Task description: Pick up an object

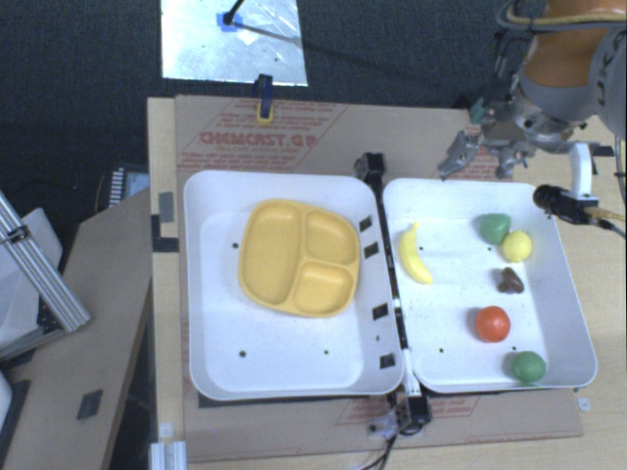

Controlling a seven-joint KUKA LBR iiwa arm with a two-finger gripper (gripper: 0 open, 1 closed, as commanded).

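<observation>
Pincer (482,157) hangs released and empty above the right bin's (568,292) far rim, the fruit lying below and nearer the camera, so a drop onto the touching green fruit (495,227) and lemon (517,246) risks nudging both apart and missing.

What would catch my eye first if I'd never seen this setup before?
Probably the yellow divided plate, lying alone in the left bin. Next, the bright toy food scattered in the right bin: a banana, a red tomato and green pieces. The grey and orange arm hangs above that bin's far edge.
</observation>
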